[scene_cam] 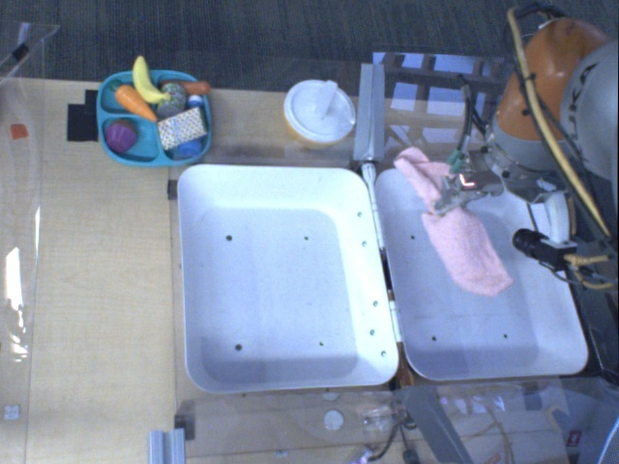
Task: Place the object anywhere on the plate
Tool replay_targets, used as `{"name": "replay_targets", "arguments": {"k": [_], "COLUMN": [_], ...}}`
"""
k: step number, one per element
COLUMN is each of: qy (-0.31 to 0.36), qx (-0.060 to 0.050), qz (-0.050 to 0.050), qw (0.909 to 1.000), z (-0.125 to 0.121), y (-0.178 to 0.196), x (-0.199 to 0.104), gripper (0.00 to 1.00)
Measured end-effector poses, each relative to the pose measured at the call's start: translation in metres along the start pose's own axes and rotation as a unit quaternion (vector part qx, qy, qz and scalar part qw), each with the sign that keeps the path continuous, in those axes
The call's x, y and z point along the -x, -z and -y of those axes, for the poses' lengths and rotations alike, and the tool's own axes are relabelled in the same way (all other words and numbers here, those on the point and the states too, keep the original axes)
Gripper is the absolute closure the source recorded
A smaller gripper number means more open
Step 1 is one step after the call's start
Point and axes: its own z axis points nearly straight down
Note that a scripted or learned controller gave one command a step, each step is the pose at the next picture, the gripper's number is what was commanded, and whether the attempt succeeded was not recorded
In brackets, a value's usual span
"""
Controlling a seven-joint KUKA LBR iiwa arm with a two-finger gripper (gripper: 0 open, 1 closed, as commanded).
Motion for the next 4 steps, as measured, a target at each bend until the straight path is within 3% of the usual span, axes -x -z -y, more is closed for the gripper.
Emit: {"name": "replay_targets", "arguments": {"k": [1,2,3,4], "qy": [0.005,0.205,0.397,0.572], "qx": [0.0,0.001,0.001,0.001], "qz": [0.0,-0.001,-0.001,-0.001], "qw": [1.0,0.9788,0.9178,0.82], "z": [-0.002,0.013,0.028,0.043], "y": [0.02,0.03,0.02,0.01], "x": [-0.001,-0.051,-0.093,-0.143], "gripper": [1.0,1.0,1.0,1.0]}}
